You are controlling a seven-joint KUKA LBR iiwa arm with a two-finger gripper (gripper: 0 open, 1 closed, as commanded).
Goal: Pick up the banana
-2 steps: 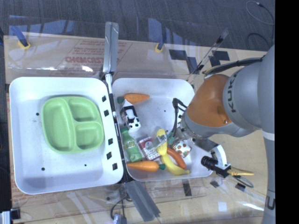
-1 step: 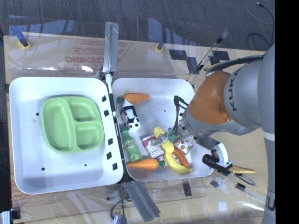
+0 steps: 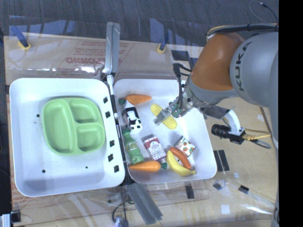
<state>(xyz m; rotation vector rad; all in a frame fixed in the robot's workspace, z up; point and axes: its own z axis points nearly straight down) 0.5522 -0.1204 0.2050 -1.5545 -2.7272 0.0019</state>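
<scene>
The worktop [image 3: 57,56] carries two shallow white bins side by side, and the grey arm [image 3: 246,74] with its orange band comes in from three o'clock, its bulky wrist bent down and leftward over the right bin [image 3: 206,150]. The left bin [image 3: 23,141] holds a green divided tray [image 3: 73,125] near its centre. The end effector [image 3: 166,115] hangs low over the upper middle of the right bin, right above a yellow corn cob [image 3: 163,117], its fingers slightly parted around the cob's middle, though whether they actually clamp it cannot be told at this slant. The banana [image 3: 179,166] lies at about five o'clock in the right bin, near the bottom rim and well apart from the end effector, with a red sausage-like piece [image 3: 180,157] lying across its top. At its nine o'clock side rests an orange carrot [image 3: 145,166]; above that sit a small red box [image 3: 153,147] and a green bottle [image 3: 131,145]. A second carrot [image 3: 138,99] lies at twelve o'clock in the bin.
</scene>
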